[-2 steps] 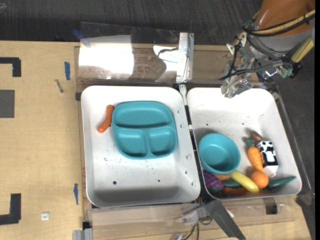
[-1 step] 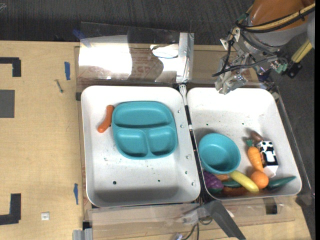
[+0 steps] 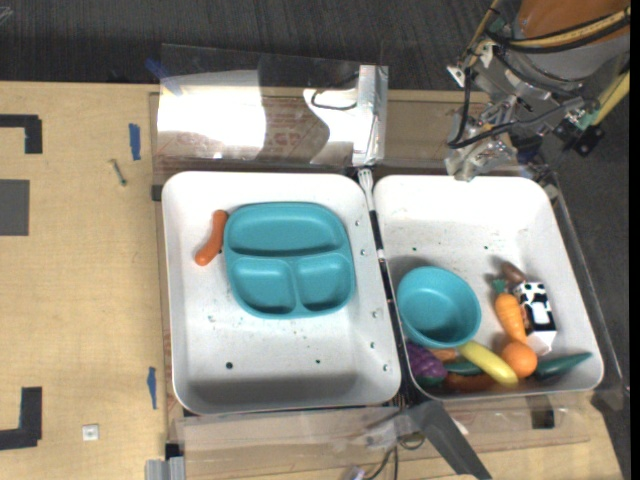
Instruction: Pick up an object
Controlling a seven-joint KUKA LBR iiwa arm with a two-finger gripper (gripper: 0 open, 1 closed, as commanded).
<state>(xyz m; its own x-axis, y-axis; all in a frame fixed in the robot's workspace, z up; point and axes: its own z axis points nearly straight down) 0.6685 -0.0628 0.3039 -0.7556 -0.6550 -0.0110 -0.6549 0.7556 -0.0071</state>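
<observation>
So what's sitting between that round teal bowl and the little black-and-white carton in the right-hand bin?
In the camera view, an orange toy carrot lies between the round teal bowl and the black-and-white carton, close against the carton.

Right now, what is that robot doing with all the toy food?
The robot arm hangs above the far edge of the right bin, away from the toys. In that bin sit a teal bowl, a carrot, a banana, an orange and purple grapes. The left bin has a teal divided plate with an orange hot dog beside it.
</observation>
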